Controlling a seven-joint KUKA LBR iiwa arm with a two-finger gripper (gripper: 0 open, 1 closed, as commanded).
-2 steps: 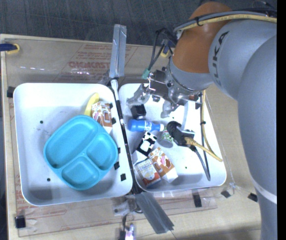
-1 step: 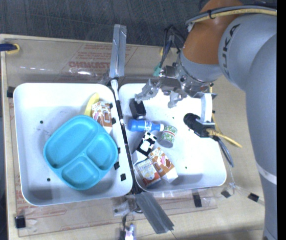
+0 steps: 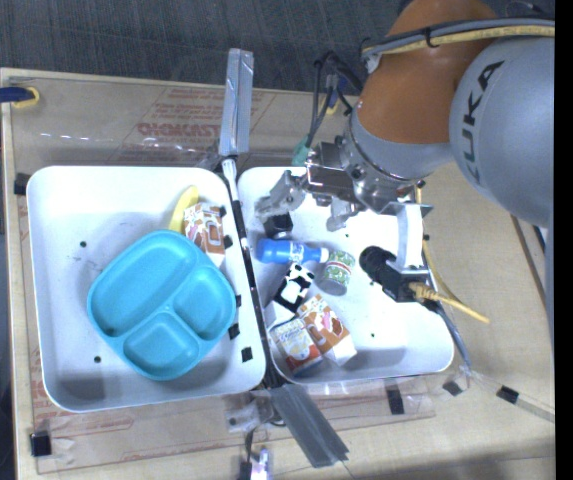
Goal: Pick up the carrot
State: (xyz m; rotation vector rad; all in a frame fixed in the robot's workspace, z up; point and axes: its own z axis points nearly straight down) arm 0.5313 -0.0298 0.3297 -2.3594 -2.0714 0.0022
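arm (image 3: 466, 78): over the right bin's (image 3: 406, 353) far side
blue divided plate (image 3: 161, 306): in the left bin (image 3: 56, 268)
gripper (image 3: 311, 200): low at the right bin's far left; finger state unclear
carrot: cannot tell where

Even, fairly bright overhead light fills the scene. The two white bins (image 3: 66, 368) come out near overexposed, their floors almost without texture, while the dark floor (image 3: 116, 18) beyond the tabletop (image 3: 526, 348) stays dim and grainy. Soft shadows lie under the blue plate (image 3: 161, 308) and along the bin walls. A broad sheen sits on the orange band (image 3: 416, 78) of the arm. The picture is slightly soft, and small labels are unreadable.
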